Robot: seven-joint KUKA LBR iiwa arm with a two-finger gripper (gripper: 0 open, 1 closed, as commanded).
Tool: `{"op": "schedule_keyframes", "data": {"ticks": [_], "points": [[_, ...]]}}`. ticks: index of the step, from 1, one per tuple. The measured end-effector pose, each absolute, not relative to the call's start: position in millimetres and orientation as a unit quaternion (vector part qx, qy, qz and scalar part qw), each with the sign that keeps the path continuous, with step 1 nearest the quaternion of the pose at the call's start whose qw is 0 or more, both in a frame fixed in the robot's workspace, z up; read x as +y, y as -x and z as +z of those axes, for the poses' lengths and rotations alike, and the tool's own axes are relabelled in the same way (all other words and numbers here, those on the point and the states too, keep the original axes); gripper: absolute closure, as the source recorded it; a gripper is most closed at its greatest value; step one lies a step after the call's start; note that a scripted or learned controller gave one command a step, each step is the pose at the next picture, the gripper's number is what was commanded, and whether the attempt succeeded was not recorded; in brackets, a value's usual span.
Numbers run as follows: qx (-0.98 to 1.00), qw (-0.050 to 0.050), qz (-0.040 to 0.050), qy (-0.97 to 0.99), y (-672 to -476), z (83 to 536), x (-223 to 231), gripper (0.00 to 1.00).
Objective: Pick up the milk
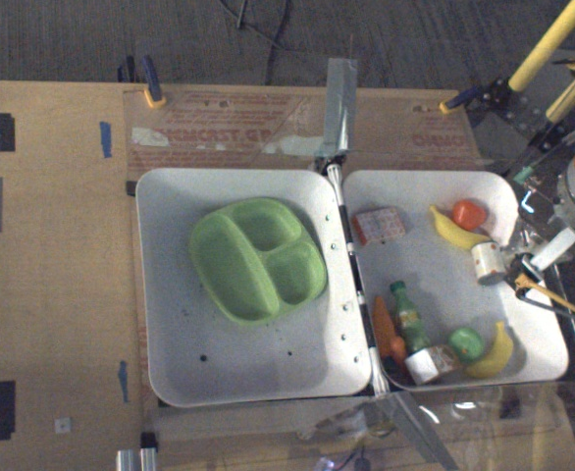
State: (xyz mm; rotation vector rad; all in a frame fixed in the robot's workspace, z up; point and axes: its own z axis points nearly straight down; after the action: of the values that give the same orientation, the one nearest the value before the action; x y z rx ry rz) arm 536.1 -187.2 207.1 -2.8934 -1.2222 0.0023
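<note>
A small pink-and-white carton [379, 226], apparently the milk, lies flat in the far left corner of the right bin [435, 192]. My gripper [515, 263] hangs over that bin's right edge, well to the right of the carton and apart from it. Just left of the gripper sits a whitish can [486, 261], close against it; whether it is held I cannot tell. The grey arm [574, 192] enters from the right.
The right bin also holds a banana [452, 230], a red fruit [469, 213], a green bottle [406, 320], a carrot [387, 330], a white cup [424, 364], a green apple [467, 342] and a second banana [495, 353]. A green divided plate [258, 260] lies in the left bin.
</note>
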Motion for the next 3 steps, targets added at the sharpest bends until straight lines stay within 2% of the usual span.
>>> {"op": "schedule_keyframes", "data": {"ticks": [1,2,3], "points": [[-0.396,0.0,0.0009,0.918,-583.9,268,-144,1.0],[-0.281,0.0,0.0008,0.96,-625.0,277,-200,1.0],[-0.243,0.0,0.0004,0.97,-659.1,289,-186,1.0]]}}
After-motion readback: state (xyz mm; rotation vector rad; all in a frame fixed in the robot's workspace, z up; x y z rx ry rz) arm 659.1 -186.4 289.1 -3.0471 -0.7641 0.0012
